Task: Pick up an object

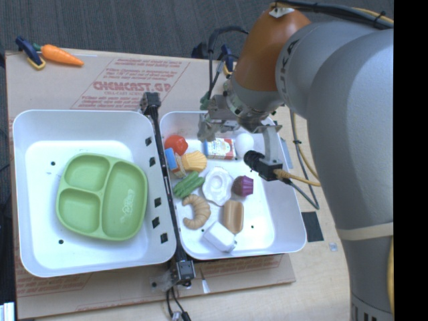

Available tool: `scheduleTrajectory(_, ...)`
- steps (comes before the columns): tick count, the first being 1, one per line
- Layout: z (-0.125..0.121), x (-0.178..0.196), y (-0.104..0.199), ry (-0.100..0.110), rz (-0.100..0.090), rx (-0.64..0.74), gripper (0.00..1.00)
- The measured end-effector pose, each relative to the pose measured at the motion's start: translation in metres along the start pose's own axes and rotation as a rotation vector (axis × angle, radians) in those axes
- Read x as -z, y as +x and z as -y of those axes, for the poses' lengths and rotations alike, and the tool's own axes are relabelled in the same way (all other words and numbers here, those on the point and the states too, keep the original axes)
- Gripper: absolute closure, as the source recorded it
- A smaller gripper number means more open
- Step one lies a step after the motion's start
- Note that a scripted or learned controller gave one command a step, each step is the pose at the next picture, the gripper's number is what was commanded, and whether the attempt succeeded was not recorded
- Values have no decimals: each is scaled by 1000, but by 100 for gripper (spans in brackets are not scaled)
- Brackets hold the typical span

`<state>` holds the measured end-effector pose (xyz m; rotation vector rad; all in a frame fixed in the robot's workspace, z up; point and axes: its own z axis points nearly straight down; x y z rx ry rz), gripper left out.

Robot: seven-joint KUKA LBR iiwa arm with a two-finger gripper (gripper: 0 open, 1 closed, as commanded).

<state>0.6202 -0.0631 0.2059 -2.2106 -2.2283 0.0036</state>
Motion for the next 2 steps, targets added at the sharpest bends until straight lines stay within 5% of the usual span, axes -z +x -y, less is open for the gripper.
scheduleTrajectory(1,76,-6,52,1,1,0,100)
scheduleTrajectory(2,138,-15,40,0,1,-1,100)
